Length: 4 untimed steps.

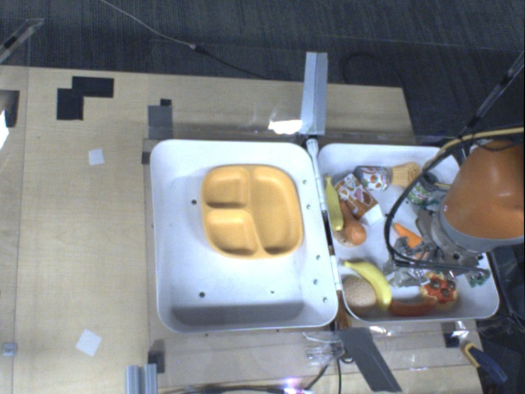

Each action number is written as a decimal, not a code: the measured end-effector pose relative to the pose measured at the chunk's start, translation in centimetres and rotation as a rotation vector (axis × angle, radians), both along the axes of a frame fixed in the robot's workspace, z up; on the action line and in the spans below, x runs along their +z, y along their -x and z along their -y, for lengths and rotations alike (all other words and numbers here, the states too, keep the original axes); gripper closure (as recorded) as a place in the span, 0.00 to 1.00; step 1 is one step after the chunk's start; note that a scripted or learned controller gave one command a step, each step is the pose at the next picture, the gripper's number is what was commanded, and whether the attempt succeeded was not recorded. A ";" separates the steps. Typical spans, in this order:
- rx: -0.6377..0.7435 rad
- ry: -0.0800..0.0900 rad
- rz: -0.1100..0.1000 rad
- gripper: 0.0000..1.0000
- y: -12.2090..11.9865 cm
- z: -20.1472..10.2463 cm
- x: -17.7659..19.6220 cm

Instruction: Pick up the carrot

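From my seat the bench reads as pale wood, matt, with a faint grain. Both white bins look like smooth plastic with a soft sheen; the left bin catches a bright glare at its top rim. The yellow divided plate in it looks like matt plastic. The upright bracket between the bins is dull grey metal. The arm's orange band is smooth and slightly glossy. The floor beyond looks like dark, rough carpet.
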<state>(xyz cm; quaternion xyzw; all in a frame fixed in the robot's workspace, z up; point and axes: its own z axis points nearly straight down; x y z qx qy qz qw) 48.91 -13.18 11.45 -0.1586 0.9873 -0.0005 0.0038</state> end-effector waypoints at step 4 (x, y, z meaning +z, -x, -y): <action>0.524 0.007 0.005 1.00 -2.9 -0.9 -2.4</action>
